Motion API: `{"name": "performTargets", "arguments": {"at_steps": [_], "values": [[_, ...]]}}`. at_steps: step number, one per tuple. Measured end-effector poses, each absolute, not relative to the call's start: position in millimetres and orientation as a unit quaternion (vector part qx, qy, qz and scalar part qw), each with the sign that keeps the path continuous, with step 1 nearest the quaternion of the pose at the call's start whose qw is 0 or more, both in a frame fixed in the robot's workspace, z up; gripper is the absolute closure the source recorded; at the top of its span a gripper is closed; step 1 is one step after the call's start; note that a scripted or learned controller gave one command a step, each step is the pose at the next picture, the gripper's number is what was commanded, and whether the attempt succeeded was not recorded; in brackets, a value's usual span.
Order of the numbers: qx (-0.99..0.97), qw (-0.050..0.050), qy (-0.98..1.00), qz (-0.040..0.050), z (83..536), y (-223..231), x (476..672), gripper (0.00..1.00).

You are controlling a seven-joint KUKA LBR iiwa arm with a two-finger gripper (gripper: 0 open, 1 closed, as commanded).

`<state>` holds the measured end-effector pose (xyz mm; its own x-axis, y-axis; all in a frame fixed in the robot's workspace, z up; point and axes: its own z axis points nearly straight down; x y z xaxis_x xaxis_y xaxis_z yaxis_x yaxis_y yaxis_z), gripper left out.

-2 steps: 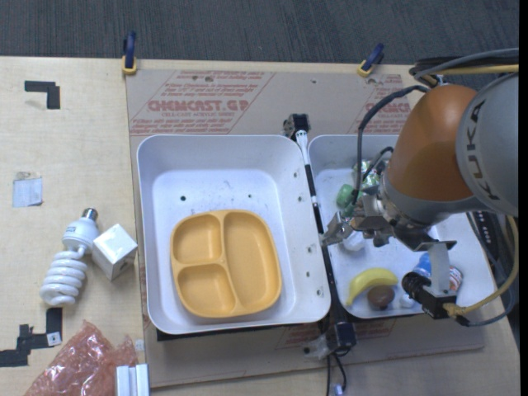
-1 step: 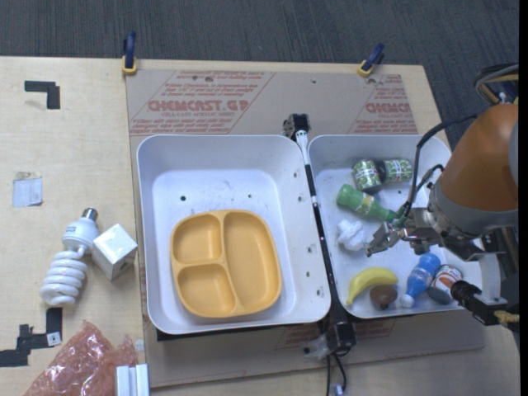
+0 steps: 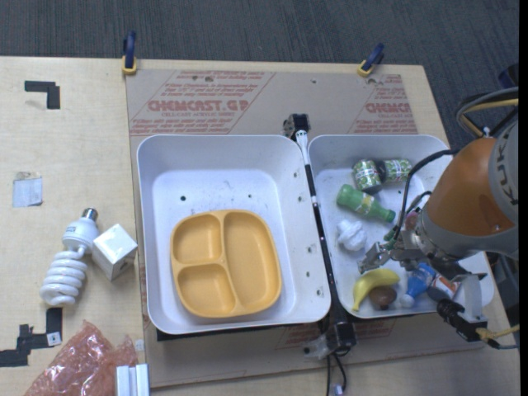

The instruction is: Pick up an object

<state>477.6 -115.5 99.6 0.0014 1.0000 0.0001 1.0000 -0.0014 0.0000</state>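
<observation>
Arm low in right bin, gripper (image 3: 381, 256) just above banana (image 3: 375, 285)
Finger state: cannot tell, nothing visibly gripped. Right bin (image 3: 330, 151) also holds green bottle (image 3: 364, 204), two small cans (image 3: 381, 172), white crumpled piece (image 3: 352, 237), blue item (image 3: 419, 280) beside banana. Left bin (image 3: 148, 221) holds yellow divided tray (image 3: 224, 262). Spiral bulb (image 3: 68, 264), white cube (image 3: 115, 250) on bench at left
</observation>
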Motion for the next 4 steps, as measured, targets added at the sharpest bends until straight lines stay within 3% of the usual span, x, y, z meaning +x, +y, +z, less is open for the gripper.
{"name": "performTargets", "arguments": {"at_steps": [1,2,3,4], "values": [[-0.708,-0.001,-0.706,-0.0006,109,-116,478.8,1.00],[-0.707,-0.001,-0.707,-0.0004,192,-13,490.4,1.00],[-0.707,-0.001,-0.708,-0.0004,192,-13,490.3,0.00],[-0.707,-0.001,-0.707,0.0002,192,-91,491.0,0.00]]}}
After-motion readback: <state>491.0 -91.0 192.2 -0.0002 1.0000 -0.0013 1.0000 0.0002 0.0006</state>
